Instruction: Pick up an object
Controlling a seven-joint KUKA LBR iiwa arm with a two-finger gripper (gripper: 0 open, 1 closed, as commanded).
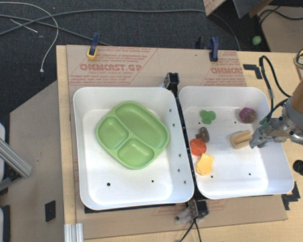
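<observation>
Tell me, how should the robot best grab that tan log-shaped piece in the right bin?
Probably across the middle of the tan log-shaped piece, coming straight down from above. It lies flat and long, roughly left to right, so its narrow width suits the gripper, which sits at its right end.

Green three-compartment plate (133,134), lying flat in the left white bin (91,175). Two blue clamps (94,44) at the far edge of a printed cardboard sheet (141,67); black clip (171,79) where the bins meet. Grey cables (25,21) on dark carpet (141,9) beyond the bench.
</observation>
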